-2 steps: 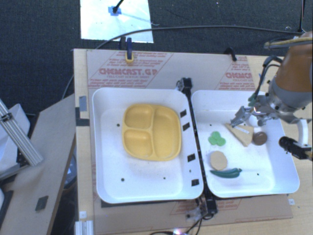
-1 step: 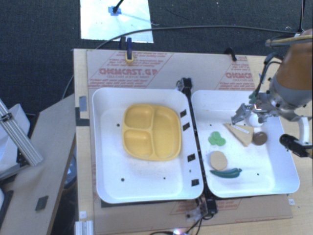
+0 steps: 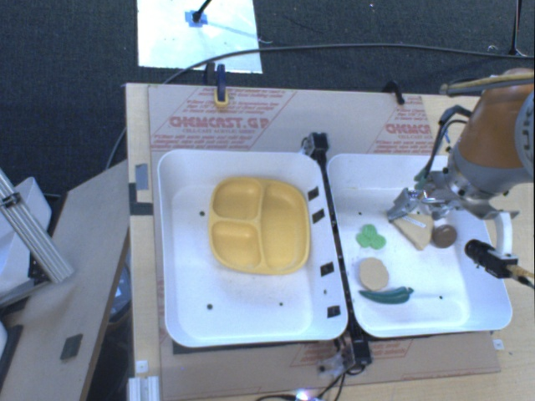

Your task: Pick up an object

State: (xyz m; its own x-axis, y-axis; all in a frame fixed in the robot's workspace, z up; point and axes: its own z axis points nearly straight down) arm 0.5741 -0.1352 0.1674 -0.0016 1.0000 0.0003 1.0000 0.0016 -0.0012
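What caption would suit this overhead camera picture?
Robot gripper hovers over toy food in the right bin; a yellow plate fills the left.

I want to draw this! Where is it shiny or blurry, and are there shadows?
In the camera view, the white sheet on the dark floor glares brightest; the two white bins are evenly lit; the yellow plate looks sharp; the gripper looks slightly soft; the dark green pepper casts hardly any shadow.

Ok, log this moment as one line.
gripper: over right bin, by beige wedge | grasp: unconfirmed | yellow plate: left bin
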